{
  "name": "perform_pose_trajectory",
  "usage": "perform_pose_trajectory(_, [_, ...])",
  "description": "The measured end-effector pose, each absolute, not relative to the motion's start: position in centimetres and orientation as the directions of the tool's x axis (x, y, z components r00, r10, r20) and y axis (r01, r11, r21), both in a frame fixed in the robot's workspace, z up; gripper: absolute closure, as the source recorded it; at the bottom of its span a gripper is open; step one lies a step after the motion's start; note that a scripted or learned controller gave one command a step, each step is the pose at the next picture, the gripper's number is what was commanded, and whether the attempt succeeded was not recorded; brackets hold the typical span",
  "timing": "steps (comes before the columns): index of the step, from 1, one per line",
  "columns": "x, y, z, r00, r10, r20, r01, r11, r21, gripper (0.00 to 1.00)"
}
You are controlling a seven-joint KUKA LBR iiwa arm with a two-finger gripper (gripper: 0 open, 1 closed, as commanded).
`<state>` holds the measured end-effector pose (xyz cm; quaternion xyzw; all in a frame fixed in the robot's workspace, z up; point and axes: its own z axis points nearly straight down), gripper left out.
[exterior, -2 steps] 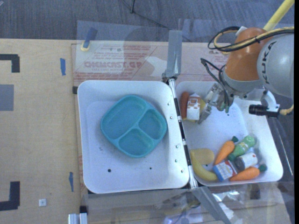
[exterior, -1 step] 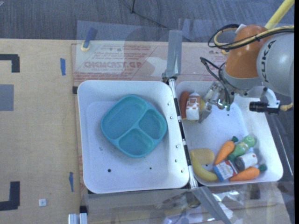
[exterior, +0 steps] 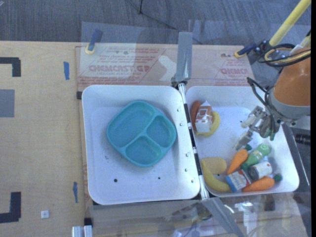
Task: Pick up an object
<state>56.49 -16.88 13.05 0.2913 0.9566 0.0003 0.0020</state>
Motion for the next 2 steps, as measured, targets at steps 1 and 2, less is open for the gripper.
perform_pose_trajectory(1, [61.1,-17.7,8.8,-0.821,0.571,-0.010,0.571,0.821,0.004,0.00])
perform_pose_trajectory(2, [64.8,-14.5,8.8,-0.862,0.507,-0.010,0.507,0.862,0.004,0.00])
